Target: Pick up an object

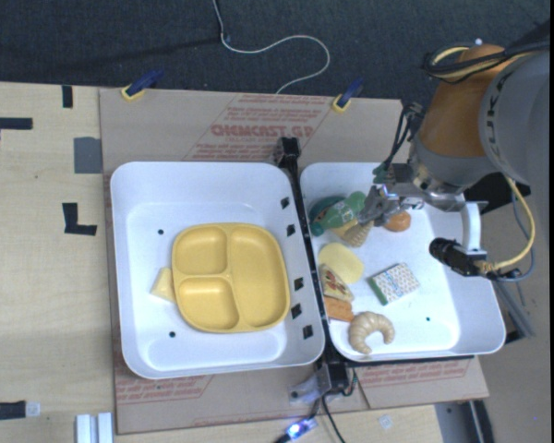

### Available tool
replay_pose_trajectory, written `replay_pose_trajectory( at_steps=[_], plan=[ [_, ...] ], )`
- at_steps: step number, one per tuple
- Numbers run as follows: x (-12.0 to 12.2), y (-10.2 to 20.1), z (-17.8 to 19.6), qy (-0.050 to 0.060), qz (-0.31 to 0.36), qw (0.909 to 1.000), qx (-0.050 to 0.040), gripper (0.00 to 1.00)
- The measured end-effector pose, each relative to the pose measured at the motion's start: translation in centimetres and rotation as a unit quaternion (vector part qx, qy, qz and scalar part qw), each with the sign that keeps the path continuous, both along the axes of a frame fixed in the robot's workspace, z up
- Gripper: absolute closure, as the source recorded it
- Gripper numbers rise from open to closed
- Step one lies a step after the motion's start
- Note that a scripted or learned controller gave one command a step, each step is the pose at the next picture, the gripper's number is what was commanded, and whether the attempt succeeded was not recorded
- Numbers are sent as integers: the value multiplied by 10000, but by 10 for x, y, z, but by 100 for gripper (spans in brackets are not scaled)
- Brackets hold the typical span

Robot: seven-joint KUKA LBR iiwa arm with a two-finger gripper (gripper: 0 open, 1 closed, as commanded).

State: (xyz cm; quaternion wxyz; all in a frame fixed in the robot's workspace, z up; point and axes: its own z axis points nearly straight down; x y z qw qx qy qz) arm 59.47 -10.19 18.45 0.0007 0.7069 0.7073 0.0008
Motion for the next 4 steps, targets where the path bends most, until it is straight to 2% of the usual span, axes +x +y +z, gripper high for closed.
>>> replay_pose_trajectory(
  at_steps=[1, 3, 4],
  plan=[
    [1, 1, 42, 4, 6, 10000, 1, 100],
    [-52, 96, 29, 22, 17, 10000, -9, 100],
    [-56, 124, 49, 13, 18, 10000, 4, 100]
  ],
)
